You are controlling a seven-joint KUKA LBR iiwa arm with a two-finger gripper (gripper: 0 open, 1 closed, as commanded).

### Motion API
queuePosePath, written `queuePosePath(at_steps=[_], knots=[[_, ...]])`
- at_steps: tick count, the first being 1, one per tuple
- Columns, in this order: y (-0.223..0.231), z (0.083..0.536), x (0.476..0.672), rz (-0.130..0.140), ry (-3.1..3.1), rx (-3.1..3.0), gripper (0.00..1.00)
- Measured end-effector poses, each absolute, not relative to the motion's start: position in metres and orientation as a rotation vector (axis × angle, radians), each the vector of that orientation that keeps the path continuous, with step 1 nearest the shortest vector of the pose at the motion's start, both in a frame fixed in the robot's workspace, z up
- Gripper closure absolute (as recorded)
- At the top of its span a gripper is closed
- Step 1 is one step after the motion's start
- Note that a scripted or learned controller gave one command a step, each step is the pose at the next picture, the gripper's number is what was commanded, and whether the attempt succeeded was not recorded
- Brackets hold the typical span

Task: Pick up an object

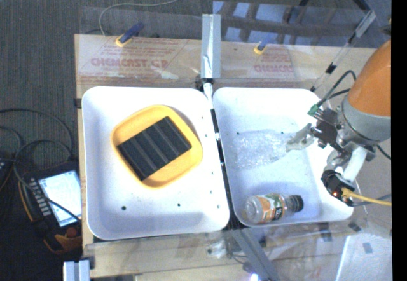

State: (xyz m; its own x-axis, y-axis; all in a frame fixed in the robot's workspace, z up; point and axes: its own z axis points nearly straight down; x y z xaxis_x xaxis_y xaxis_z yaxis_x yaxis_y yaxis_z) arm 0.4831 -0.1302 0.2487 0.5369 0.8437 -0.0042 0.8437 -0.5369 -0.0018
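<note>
Camera view, from above at a slant. Two shallow white bins side by side: left bin [102, 165] with a yellow dish-shaped object [191, 156] bearing a dark ribbed panel [156, 146], lying tilted near the bin's middle. Right bin [254, 108] with a crumpled clear plastic piece [254, 146] near its centre and a clear bottle [273, 207] lying on its side against the near wall, cap end toward the right. Gripper [304, 138] low over the right bin's right part, tip just at the edge of the clear plastic; touching or not, cannot tell. Grip state not readable from this angle. Grey arm with orange band [378, 82] entering from the right.
</note>
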Motion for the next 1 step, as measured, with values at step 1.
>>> queuePosePath(at_steps=[1], knots=[[-0.0279,0.1824,0.483,-0.007,1.617,2.698,0.0]])
